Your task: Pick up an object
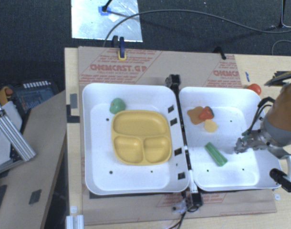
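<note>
Figure: approach step of a pick, seen from above. My gripper (240, 146) hangs low over the right bin (231, 178), near its right wall, just right of the green stick (215, 154) and apart from it; nothing lies between its fingers. At this slant the tip is small and blurred, so I cannot tell whether the claw is open or closed. I judge the green stick the likeliest target: an elongated, smooth green piece lying flat and diagonally on the bin floor, with free space around it. The next move calls for me to shift left, centre over the stick, turn the fingers across its narrow width, then descend. An orange piece (200, 114) and a pale yellow disc (211, 125) lie further back; the left bin (95, 142) holds a yellow tray (139, 137)
</note>
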Motion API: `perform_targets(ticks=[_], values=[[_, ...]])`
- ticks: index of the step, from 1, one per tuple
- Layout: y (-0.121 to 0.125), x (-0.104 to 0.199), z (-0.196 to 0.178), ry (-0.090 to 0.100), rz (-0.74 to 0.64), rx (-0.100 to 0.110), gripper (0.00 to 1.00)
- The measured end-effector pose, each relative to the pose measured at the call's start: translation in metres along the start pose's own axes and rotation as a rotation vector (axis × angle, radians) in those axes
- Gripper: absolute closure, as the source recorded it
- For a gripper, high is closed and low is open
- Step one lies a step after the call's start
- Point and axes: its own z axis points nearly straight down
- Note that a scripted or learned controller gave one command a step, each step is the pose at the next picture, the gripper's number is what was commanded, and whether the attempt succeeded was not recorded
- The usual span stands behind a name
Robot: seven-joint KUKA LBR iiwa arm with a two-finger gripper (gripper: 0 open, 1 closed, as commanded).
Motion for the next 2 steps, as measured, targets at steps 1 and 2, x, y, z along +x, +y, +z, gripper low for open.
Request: perform_targets(ticks=[1,2], values=[[-0.003,-0.005,-0.062,-0.002,-0.002,-0.004,1.00],[0.005,0.001,-0.122,-0.001,-0.004,-0.005,1.00]])
